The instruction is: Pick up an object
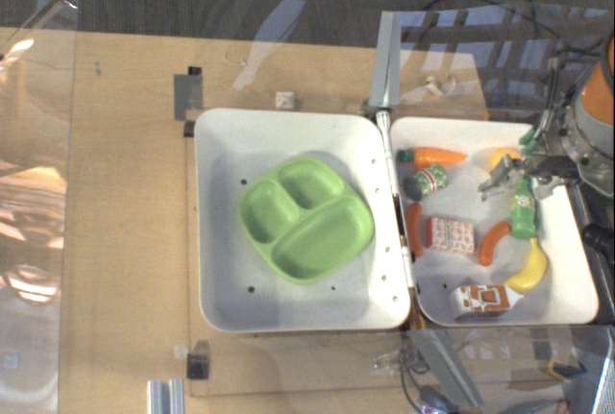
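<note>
My gripper (520, 178) hangs over the far right part of the right bin (567, 311), its fingers spread apart, so it is open. Directly under it lies a green bottle (522, 213), whose top end reaches up between the fingers. I cannot tell whether they touch it. Around it in the bin lie a yellow banana (529, 270), an orange-red sausage (493, 241), a patterned box (450, 235), a red sausage (415, 228), a green can (427, 181), a carrot (434, 156) and a brown carton (482, 300).
The left bin (221, 297) holds a green divided plate (306, 218). A small yellow object (504, 156) lies at the right bin's far side, close to the gripper. A metal post (384, 57) stands behind the seam between the bins.
</note>
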You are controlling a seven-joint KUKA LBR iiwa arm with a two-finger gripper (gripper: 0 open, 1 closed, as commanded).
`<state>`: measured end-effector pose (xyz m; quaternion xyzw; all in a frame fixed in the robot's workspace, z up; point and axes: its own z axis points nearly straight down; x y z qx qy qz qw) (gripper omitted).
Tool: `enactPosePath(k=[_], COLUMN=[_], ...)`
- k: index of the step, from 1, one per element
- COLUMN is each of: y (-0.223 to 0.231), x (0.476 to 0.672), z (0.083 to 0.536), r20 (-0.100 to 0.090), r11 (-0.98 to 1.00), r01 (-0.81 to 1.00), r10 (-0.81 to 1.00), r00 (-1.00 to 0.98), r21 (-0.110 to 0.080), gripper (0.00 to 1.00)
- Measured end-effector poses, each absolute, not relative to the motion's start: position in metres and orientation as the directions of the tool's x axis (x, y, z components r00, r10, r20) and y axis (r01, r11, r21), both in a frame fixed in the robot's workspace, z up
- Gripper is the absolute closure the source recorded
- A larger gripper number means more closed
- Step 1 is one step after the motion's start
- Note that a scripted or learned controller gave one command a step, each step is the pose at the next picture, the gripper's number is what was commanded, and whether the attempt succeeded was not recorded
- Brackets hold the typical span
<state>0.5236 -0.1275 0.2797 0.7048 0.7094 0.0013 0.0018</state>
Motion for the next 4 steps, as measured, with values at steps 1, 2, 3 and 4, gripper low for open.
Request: enactPosePath(k=[1,2,3,4], y=[-0.114,-0.106,-0.103,-0.075], x=[0.626,0.67,0.67,0.67], z=[0.158,0.105,0.118,0.231], r20=[0.0,-0.003,0.002,0.0], r11=[-0.14,-0.074,-0.07,-0.173], r01=[0.99,0.997,0.997,0.985], r10=[0.99,0.997,0.998,0.985], r00=[0.14,0.074,0.07,0.173], r21=[0.0,0.024,0.016,0.007], gripper=[0.0,0.0,1.0,1.0])
